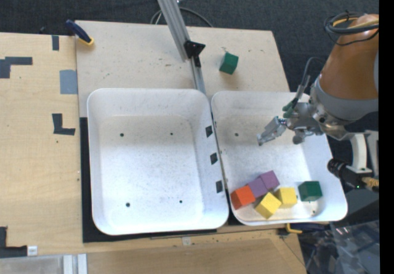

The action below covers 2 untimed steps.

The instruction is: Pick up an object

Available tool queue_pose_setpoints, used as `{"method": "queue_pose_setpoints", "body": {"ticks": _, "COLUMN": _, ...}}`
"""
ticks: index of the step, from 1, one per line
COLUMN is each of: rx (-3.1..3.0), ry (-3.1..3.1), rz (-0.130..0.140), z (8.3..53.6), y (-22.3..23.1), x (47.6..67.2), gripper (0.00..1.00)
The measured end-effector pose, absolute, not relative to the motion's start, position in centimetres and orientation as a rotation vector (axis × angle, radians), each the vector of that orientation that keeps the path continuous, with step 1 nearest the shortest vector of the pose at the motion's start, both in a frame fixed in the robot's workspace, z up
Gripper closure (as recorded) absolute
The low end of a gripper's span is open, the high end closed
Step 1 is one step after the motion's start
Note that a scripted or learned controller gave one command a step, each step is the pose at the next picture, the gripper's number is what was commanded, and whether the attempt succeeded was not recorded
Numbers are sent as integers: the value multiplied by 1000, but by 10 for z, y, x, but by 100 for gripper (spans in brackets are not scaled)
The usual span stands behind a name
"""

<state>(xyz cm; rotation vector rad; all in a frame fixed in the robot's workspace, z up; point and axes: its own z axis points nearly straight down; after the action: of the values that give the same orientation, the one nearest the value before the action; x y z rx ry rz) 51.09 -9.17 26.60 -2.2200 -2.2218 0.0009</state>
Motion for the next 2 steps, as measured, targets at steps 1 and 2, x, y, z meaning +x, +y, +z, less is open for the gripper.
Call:
{"method": "queue_pose_setpoints", "body": {"ticks": 1, "rx": -2223, "ry": -2226, "rz": 0, "z": 274, "y": -147, "x": 607, "gripper": 0}}
{"method": "queue_pose_setpoints", "body": {"ticks": 2, "rx": -2217, "ry": -2211, "rz": 11, "z": 208, "y": -152, "x": 528, "gripper": 0}}
